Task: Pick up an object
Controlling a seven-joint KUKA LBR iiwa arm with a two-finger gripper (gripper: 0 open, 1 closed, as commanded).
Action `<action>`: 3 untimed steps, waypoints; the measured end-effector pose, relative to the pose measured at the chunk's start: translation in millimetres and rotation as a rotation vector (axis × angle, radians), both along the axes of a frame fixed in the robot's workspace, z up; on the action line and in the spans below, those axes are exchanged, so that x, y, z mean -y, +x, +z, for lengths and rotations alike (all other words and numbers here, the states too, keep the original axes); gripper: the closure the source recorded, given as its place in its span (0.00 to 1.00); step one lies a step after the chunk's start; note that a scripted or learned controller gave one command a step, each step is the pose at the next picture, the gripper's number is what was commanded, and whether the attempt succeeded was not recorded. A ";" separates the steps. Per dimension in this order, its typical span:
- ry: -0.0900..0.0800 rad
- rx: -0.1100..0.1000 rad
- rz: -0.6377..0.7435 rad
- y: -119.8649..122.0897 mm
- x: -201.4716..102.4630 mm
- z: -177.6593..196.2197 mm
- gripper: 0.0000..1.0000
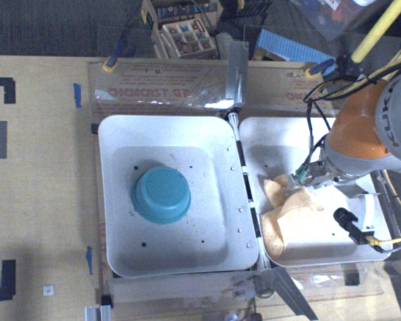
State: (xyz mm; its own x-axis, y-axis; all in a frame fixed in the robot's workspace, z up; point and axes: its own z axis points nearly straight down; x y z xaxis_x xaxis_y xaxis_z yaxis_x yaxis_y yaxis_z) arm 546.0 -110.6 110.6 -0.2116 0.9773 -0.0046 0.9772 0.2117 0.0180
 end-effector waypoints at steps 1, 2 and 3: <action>0.000 0.000 0.000 0.1 0.0 0.2 0.00; -0.001 -0.009 -0.002 0.8 -8.3 -20.8 0.00; -0.002 -0.003 -0.005 2.1 -7.0 -9.8 1.00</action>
